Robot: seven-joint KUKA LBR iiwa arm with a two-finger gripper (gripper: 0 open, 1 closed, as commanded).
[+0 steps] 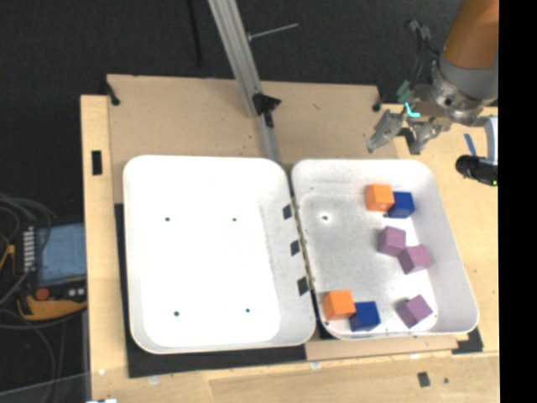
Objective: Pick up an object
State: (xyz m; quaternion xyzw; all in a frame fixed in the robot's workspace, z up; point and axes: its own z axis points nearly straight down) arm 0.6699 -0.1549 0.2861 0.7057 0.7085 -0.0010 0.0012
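The right bin point(336, 242) holds several small blocks. An orange block point(378, 196) touches a blue block point(401, 204) near its far side. Two purple blocks point(391, 241) point(414, 259) lie close together in the middle right. At the near side an orange block point(339, 303) touches a blue block point(364, 316), with a third purple block point(414, 311) to their right. My gripper point(401, 134) hangs above the bench just beyond the right bin's far edge, fingers spread open, nothing between them.
The left bin point(205, 250) sits beside the right one, with small black clips along the seam between them. A slanted metal pole point(239, 53) rises behind the bins. A controller box and cables point(46, 263) lie off the bench at the left.
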